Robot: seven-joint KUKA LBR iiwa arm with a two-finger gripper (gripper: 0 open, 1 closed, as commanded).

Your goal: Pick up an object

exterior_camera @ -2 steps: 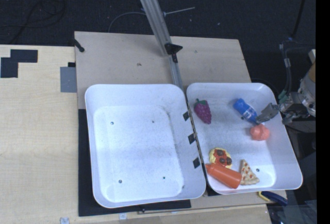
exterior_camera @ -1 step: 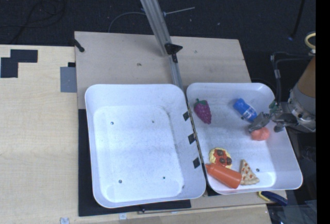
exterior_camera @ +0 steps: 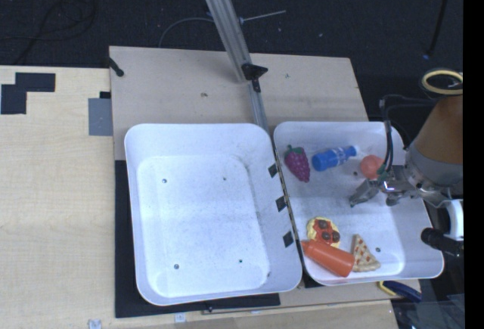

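1. The pale wooden surface (exterior_camera: 310, 85) carries two shallow white plastic bins side by side; the left bin (exterior_camera: 198, 210) is the larger-looking, and the right bin (exterior_camera: 393, 140) holds all the small items.
2. The grey arm with its orange band (exterior_camera: 445, 135) enters from 3 o'clock, and the metal hand (exterior_camera: 363, 195) sits low over the right bin's floor, right of centre. Its dark fingers seem to point toward 9 o'clock, slightly spread with nothing seen between them.
3. An orange-red toy carrot (exterior_camera: 327, 257), a tapered cylinder, lies at about 7 o'clock from the hand, well apart, near the bin's front edge. Its long axis runs from 10 o'clock to 4 o'clock.
4. A blue plastic bottle with a white cap (exterior_camera: 333, 157) lies on its side at 11 o'clock from the hand, cap end toward 3 o'clock.
5. A purple toy grape bunch (exterior_camera: 298, 164) lies at 10 o'clock, farther off.
6. A toy pizza slice (exterior_camera: 364, 254) lies at 6 o'clock, tip toward 12 o'clock.
7. A yellow round toy with red spots (exterior_camera: 323, 230) lies at 8 o'clock.
8. A small red-orange ball (exterior_camera: 370, 166) sits just beside the hand at 12 o'clock.
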